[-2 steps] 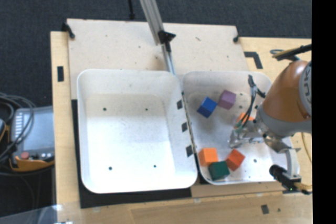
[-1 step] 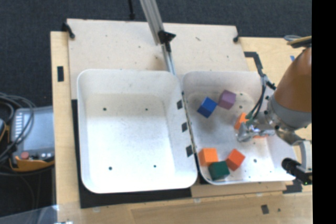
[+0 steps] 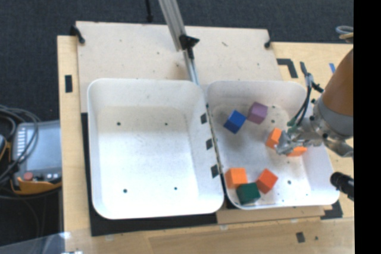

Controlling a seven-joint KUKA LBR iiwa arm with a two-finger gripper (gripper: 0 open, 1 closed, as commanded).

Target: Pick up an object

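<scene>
Here, your gripper [image 3: 288,146] sits at the orange block [image 3: 274,138], right of centre; I cannot tell its jaws' state. The block looks light and stiff, so take its flat sides.

Arm [image 3: 340,98] reaching from right, wrist lowered

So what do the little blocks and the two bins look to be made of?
The blocks, such as the blue block and green block, look like painted wood or hard plastic: solid flat colour, crisp edges, matte faces. The left bin and right bin look like moulded white plastic: rounded corners, smooth thin rims, faint dark speckling.
</scene>
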